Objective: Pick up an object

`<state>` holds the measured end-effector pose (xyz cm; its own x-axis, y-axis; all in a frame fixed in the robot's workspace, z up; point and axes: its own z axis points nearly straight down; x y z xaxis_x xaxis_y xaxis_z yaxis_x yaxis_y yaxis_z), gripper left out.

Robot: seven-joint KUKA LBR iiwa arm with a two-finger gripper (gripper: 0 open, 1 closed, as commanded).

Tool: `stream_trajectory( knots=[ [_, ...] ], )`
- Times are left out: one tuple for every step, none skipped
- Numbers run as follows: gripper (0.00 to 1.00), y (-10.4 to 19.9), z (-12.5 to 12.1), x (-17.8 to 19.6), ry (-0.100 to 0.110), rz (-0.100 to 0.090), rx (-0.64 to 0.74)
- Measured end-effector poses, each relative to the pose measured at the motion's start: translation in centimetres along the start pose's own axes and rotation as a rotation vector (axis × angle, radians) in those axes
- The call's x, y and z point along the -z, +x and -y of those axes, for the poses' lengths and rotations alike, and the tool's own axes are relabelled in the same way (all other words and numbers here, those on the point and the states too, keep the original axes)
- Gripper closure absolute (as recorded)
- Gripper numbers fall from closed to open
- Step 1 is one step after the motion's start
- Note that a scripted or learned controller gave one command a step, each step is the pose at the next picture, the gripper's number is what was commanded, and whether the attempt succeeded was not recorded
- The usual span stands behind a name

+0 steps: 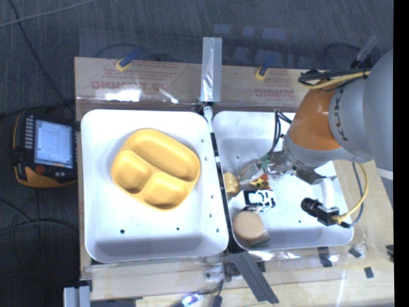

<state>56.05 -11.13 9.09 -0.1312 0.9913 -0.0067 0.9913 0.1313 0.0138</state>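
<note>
The right bin (300,235) holds a small cluster of objects at its left side. A round brown disc (248,228) lies near the front left corner. Just above it sits a small black and white item (259,199). A yellowish piece (230,183) rests against the divider, and a clear plastic piece (250,169) lies beside it. My gripper (273,165) is low over this cluster, just right of the clear piece, below the orange wrist band (316,123). The wrist hides much of the gripper.
The left bin (102,235) holds a large yellow three-compartment tray (155,167). A black plug on a yellow cable (319,211) hangs over the right bin's front right. A handheld pendant (46,149) lies left of the bins. Cardboard (153,75) backs both bins.
</note>
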Motion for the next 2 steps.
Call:
stream_trajectory(
  knots=[
    [1.00, 0.1, -0.1, 0.9, 0.001, -0.004, 0.001],
    [1.00, 5.6, -4.7, 11.7, 0.017, -0.003, -0.170]
  ],
)
